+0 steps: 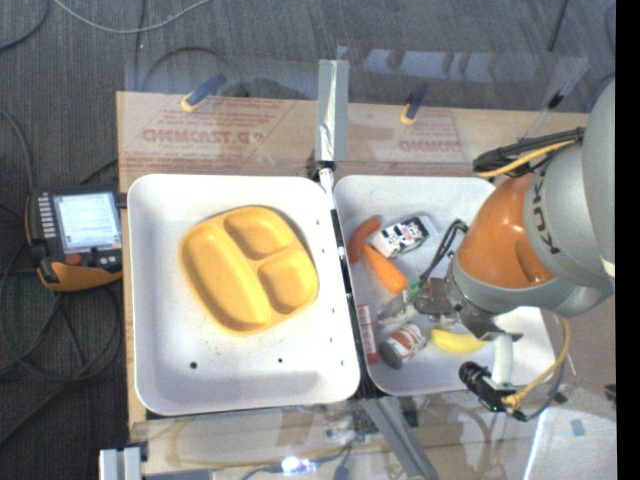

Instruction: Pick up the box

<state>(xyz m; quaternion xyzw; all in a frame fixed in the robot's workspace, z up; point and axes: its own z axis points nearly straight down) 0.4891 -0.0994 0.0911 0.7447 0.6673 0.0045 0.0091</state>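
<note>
So, looking down from above, two white bins sit side by side on the bench. The left bin (150, 368) holds a yellow tray (250, 266) with three parts. The tray lies near the middle of that bin, a bit toward the top, and it is turned at a slant.

The right bin (440, 190) holds a few small things. The box (404, 235) is small, white and dark, with little red marks on it. It lies near the top of the right bin, toward the left side, tilted a bit. An orange carrot (386, 269) lies just below the box, and they look close enough to touch. A second orange piece (364, 234) lies just left of the box. Lower down, a small can (403, 344) with red and white on it rests on its side. A yellow banana (456, 343) lies just right of the can, partly under the arm.

The arm (520, 243) comes in from the right, big, grey and orange, and covers much of the right bin. The gripper (425, 300) hangs low over the middle of that bin, between the carrot and the can. It is well below the box and not on it. I cannot tell if it is clenched or released, because it is dark and small.
</note>
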